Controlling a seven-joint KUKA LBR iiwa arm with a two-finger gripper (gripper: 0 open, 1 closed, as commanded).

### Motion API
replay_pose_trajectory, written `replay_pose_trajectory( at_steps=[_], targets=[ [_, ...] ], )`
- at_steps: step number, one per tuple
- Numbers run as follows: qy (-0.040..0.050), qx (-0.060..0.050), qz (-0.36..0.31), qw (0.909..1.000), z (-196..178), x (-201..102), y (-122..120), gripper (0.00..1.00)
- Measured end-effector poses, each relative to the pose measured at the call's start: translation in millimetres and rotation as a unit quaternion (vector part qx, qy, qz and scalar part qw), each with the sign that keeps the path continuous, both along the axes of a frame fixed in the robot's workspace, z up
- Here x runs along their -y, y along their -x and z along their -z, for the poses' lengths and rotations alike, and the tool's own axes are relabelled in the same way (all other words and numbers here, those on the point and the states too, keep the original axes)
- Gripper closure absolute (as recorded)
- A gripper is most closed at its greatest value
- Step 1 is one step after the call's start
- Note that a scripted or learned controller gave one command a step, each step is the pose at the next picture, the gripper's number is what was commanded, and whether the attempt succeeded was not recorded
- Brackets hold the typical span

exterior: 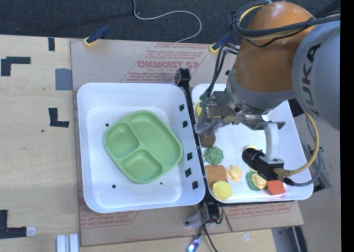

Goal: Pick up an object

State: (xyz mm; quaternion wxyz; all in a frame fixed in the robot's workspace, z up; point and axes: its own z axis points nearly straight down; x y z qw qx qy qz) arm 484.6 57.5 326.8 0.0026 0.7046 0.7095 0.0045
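Green divided plate (143,145) lies in the left bin (88,134), tilted a little. The arm's gripper (208,129) reaches down at the left edge of the right bin (296,134), over a brown piece (208,139); whether it is apart or closed cannot be told. Just below sit a green bumpy toy (213,155), an orange block (215,173), a yellow ball (222,190), and a red-orange piece (276,188)

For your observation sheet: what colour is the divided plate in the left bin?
Light green; the plate shows best in the camera view.
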Motion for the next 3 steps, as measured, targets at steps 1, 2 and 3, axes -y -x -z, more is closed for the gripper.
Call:
replay_pose_trajectory(
  at_steps=[1,2,3],
  targets=[
    [0.0016,0.001,0.005,1.0000,-104.1,50.9,0.2,1.00],
    [0.0012,-0.002,0.002,1.0000,-149.7,39.7,0.5,1.00],
    [0.0013,-0.007,-0.001,1.0000,-131.9,-30.5,1.3,1.00]
  ],
)
